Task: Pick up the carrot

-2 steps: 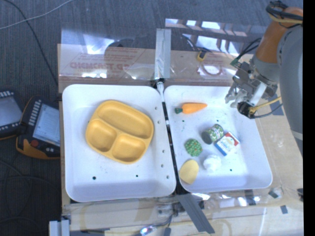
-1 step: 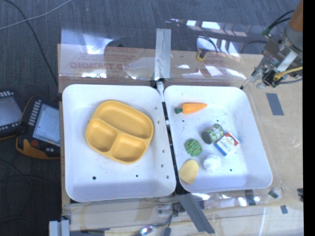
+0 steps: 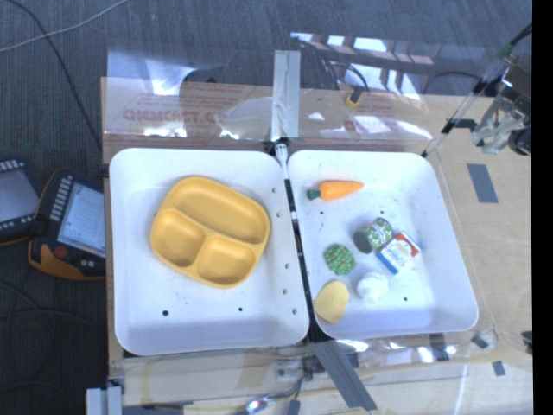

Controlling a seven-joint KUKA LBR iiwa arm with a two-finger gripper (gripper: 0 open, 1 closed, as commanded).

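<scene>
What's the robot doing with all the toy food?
It is meant to pick up the carrot, but nothing has been grabbed yet. The carrot lies by itself near the back of the right bin. Closer to the front sit a small can, a little carton, a green bumpy ball, a white lump and a yellow piece. The left bin holds a yellow divided plate. The arm's gripper is up at the right edge, away from the bins.

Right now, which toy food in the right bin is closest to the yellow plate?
The pale yellow round food piece in the right white bin, at its near-left corner. It sits against the divider, closer to the yellow divided plate than the orange carrot and green ball.
</scene>
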